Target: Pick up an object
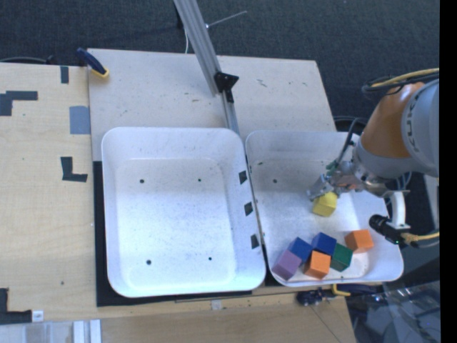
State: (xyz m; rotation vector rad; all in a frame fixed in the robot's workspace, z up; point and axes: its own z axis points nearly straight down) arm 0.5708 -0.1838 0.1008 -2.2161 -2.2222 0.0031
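Pictured from above: wooden surface [43, 213] bearing two shallow white bins, left bin [114, 156] beside right bin [285, 148], with grey-and-orange KUKA arm [400, 131] reaching into the latter. Seen beneath its gripper [325, 189]: yellow block [325, 204], touching or just below the tip, grip state impossible to tell. Clustered near the right bin's front rim: two blue cubes [312, 246], two orange cubes [318, 264], a green cube [342, 256], a purple cube [288, 264].

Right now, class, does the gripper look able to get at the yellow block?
Probably yes: the gripper sits right above the yellow block, which lies alone, apart from the other blocks, with nothing between them.
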